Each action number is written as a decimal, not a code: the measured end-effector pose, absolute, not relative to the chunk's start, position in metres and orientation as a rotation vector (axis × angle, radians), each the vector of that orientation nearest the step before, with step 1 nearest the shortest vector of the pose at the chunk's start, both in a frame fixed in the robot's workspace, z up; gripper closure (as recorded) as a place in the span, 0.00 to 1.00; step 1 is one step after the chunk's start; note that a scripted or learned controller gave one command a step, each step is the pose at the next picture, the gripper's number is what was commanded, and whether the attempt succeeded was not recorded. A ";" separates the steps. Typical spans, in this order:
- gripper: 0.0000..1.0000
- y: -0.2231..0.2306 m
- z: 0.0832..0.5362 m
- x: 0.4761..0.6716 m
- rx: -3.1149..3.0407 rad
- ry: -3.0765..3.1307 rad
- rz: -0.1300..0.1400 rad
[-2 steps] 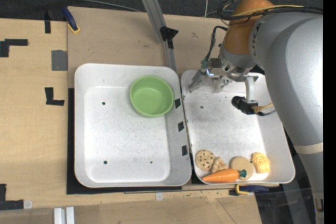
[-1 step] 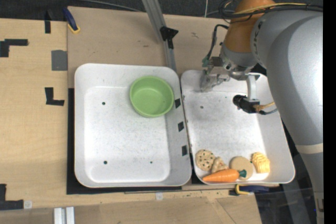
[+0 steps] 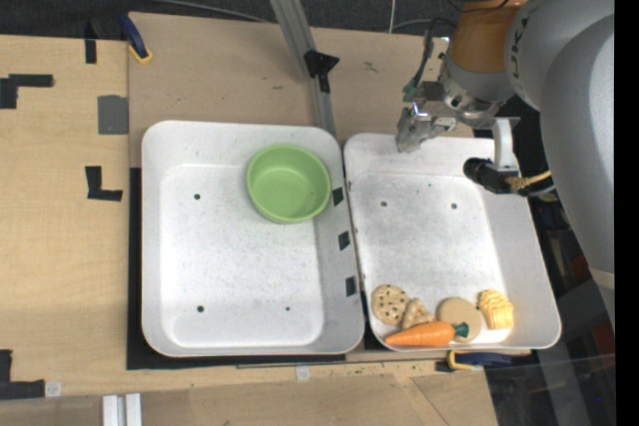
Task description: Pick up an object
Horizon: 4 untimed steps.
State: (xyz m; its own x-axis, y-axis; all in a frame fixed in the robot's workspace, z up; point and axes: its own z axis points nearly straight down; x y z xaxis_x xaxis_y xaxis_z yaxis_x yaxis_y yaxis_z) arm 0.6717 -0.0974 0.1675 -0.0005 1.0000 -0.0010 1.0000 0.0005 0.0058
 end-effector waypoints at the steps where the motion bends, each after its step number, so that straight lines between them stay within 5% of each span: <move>1: 1.00 -0.104 0.230 0.672 2.217 2.219 0.005; 2: 1.00 -0.103 0.272 0.673 2.217 2.221 0.004; 4: 1.00 0.007 0.232 0.652 2.217 2.232 -0.003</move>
State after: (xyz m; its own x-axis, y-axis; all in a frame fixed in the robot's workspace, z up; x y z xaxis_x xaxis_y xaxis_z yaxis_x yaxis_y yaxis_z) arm 0.6521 0.0073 0.2322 -0.0066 1.0000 0.0014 1.0000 0.0066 -0.0042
